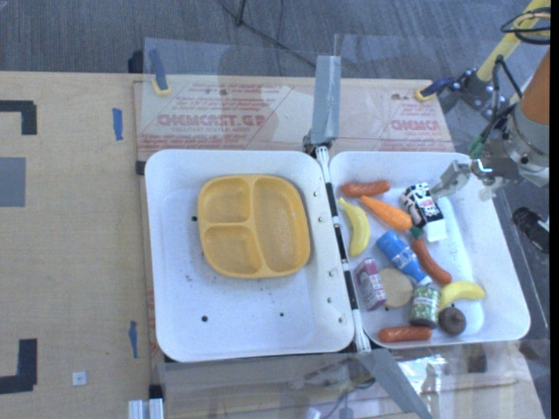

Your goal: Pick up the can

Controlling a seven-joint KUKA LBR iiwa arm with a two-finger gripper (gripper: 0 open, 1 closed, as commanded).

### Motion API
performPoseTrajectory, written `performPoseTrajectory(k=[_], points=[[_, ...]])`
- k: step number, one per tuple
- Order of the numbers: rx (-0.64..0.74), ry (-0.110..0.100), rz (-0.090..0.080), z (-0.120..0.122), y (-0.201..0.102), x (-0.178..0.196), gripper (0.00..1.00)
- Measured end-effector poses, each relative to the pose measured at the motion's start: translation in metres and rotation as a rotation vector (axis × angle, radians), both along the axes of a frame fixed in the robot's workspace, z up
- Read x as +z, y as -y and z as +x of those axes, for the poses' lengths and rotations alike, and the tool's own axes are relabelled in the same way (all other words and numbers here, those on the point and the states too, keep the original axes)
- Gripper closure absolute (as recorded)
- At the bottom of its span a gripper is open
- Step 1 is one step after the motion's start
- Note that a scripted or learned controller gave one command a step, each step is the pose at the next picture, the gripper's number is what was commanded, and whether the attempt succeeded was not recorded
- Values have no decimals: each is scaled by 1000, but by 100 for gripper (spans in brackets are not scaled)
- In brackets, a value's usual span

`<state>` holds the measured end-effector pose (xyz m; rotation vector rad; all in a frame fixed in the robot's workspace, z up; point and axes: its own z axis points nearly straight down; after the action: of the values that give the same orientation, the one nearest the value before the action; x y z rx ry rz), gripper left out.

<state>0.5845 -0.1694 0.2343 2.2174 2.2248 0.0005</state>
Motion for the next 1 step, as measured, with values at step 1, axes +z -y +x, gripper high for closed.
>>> performPoseTrajectory(k=[1], points=[[-74,2,-1,-24,39,56,0]])
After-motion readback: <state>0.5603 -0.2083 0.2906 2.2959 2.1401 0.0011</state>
